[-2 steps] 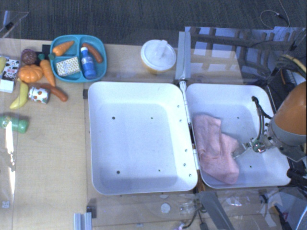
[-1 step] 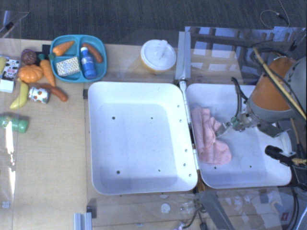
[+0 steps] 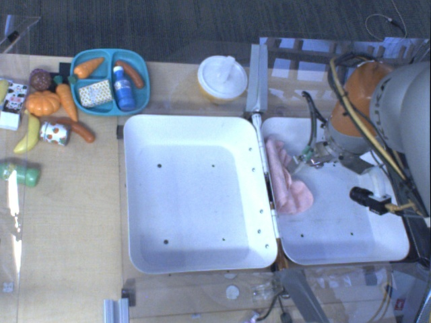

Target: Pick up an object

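A crumpled pink cloth (image 3: 286,178) lies in the right bin (image 3: 350,244), along its left wall. My gripper (image 3: 306,157) reaches in from the right and sits low over that bin, just right of the cloth's upper part. Whether it touches the cloth cannot be made out. The grey arm with its orange band (image 3: 360,103) covers the bin's upper right corner.
The left bin (image 3: 195,247) stands beside the right one. Behind it sits a white lidded cup (image 3: 222,77). A blue divided plate (image 3: 109,81) with toy food is at the back left, and more toy food (image 3: 47,116) lies on the bench's left side.
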`<act>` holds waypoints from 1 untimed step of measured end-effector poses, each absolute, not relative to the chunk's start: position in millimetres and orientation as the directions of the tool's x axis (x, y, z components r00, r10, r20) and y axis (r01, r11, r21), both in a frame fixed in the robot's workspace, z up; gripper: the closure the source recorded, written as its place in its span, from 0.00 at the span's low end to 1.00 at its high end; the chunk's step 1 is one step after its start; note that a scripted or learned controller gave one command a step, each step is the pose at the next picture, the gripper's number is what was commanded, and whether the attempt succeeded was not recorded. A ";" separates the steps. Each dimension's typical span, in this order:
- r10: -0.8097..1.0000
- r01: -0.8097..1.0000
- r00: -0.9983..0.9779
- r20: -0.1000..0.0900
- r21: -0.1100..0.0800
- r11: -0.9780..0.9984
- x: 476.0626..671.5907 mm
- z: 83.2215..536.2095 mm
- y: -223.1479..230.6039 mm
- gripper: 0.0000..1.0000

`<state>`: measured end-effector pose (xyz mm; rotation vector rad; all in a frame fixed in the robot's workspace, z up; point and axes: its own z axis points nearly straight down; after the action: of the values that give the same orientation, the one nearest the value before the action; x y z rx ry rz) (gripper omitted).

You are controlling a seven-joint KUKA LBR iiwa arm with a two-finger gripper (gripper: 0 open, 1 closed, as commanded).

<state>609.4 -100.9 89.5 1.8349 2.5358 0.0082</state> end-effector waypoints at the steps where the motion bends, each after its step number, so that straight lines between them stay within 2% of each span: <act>1: 0.944 0.944 -0.329 -0.009 0.013 0.329 564.4 90.4 -95.9 0.00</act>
<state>564.4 -95.9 90.4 1.8108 2.5492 0.0079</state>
